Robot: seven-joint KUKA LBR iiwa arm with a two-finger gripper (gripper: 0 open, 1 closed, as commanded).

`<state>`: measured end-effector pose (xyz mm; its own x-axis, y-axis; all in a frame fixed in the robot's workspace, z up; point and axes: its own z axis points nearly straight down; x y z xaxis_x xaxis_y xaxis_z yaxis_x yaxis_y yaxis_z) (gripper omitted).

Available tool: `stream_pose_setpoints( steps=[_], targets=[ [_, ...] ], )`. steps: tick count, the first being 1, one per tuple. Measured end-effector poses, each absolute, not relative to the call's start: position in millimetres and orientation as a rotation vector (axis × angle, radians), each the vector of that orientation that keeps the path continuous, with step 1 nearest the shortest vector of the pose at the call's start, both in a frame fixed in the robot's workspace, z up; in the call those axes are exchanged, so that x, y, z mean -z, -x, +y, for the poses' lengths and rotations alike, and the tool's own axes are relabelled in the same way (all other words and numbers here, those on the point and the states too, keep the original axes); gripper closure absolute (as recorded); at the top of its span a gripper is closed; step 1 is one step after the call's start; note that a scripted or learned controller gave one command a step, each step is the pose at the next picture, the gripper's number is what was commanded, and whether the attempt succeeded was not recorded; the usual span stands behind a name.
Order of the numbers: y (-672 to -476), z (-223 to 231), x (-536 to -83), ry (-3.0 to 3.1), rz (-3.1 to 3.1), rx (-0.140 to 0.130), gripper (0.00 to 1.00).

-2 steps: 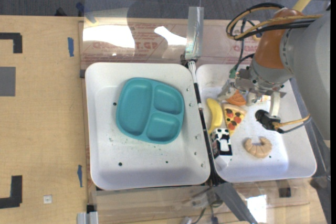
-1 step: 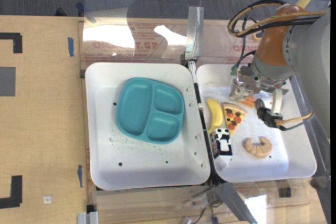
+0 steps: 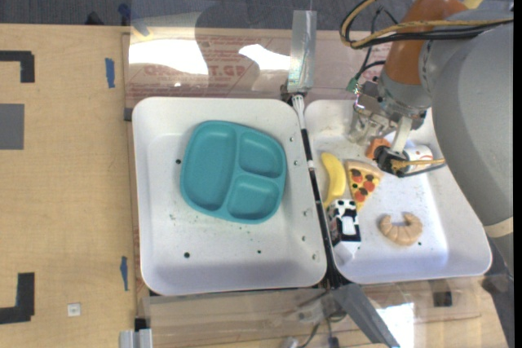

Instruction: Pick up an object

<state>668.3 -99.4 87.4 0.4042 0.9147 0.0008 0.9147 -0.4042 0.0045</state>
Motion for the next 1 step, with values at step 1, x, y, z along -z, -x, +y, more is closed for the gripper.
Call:
stream_pose_setpoints(
  steps=[1],
  targets=[
    [-667.2, -165.1, -86.8, -2.498, 1.897, -0.001, 1.00]
  ],
)
